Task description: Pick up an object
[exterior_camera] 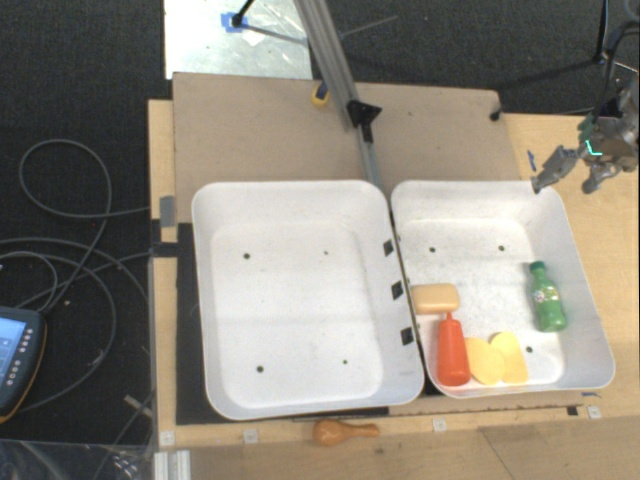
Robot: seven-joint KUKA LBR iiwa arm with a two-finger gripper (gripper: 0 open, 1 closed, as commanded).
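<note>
My gripper (575,173) hangs at the far right, above the back right corner of the right bin (480,218). Its two fingers are spread apart with nothing between them. In that bin a green bottle (547,296) lies near the right wall. A tan block (435,298) rests against the left wall, with a red-orange bottle (452,350) just in front of it. Two pale yellow pieces (497,359) lie side by side at the front of the bin. All of these sit well below and to the left of the gripper.
The left bin (290,298) adjoins the right one, joined by black clips along the shared wall. A brown wooden piece (345,430) lies on the bench in front of the bins. A grey pole (330,58) slants down from the top toward the bins.
</note>
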